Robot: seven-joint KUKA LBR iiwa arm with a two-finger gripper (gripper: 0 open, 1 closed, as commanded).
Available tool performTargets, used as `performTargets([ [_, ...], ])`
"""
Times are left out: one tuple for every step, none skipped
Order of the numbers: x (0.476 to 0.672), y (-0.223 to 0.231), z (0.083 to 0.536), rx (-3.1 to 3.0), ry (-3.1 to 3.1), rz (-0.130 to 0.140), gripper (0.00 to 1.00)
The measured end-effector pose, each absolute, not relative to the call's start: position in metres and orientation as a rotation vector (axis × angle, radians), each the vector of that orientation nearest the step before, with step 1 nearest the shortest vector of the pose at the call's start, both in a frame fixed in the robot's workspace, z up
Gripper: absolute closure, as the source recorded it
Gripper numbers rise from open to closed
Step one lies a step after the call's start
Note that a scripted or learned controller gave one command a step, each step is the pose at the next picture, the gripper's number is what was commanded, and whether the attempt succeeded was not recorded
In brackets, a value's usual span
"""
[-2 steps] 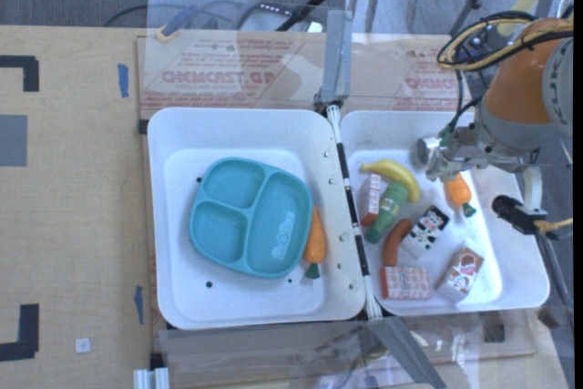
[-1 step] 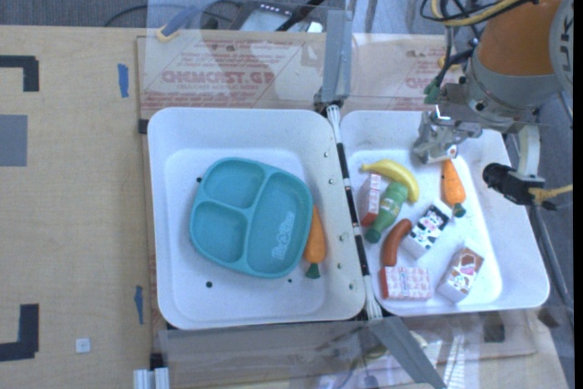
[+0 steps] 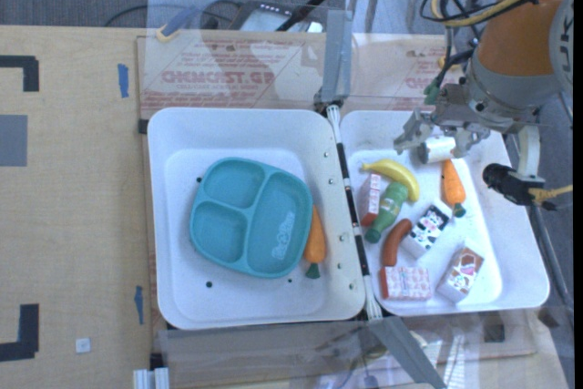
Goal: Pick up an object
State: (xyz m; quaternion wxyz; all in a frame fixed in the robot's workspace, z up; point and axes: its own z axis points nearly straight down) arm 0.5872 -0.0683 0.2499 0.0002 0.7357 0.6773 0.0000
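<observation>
My nearest candidates lie in the right bin (image 3: 524,282), in the right half of the frame: a banana (image 3: 393,174) just below my gripper (image 3: 437,141), and a carrot (image 3: 453,184) just to the right of it. I would judge the carrot the easier pick, since it has bare floor on both long sides, while the banana touches a green bottle (image 3: 388,213) and a small red-and-white packet (image 3: 372,193). To do this well I should come straight down over the carrot's thick middle, with the grip set across its width, not along it, and close slowly, as a smooth tapered shape can squirt out. I cannot tell how my gripper stands now; it hovers over the bin's upper part, with nothing seen in it.

The toys look like hard glossy plastic. The banana is curved, the carrot a cone with a green tip, the sausage (image 3: 395,241) a rounded rod. The cartons are boxy: one black-and-white (image 3: 426,229), one at lower right (image 3: 461,274), and a flat red packet (image 3: 406,282).

The left bin (image 3: 173,141) holds a teal divided plate (image 3: 250,216), with a second carrot (image 3: 314,243) touching its right edge.
</observation>
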Motion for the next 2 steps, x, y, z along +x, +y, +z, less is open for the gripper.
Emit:
performTargets([
  [0.588,-0.068,0.26,2.306,2.129,0.002,1.0],
  [0.575,-0.119,0.087,2.335,2.094,0.005,1.0],
])
